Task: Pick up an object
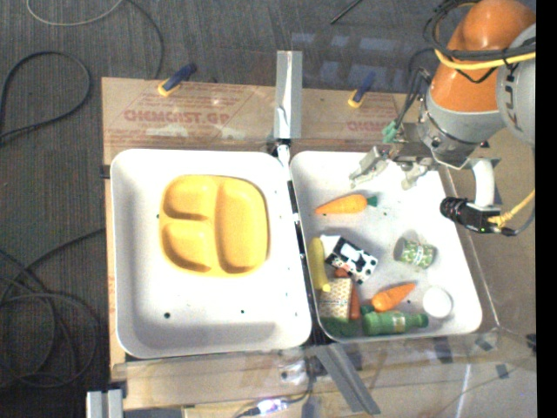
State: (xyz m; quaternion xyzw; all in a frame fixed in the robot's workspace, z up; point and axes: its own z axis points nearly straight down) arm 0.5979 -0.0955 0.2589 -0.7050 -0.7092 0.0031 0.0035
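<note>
Over right bin | gripper spread apart, holding nothing, above carrot | risk: round carrot rolls away from fingertips

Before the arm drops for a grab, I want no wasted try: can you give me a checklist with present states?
1. Two-finger gripper over the right white bin: ok.
2. Fingers spread open: ok.
3. Nothing between the fingers: ok.
4. Orange toy carrot with green tip lies apart from other items: ok.
5. Gripper directly above that carrot: not ok, it hangs up and to the right.
6. Height above the bin floor: cannot tell.
</note>
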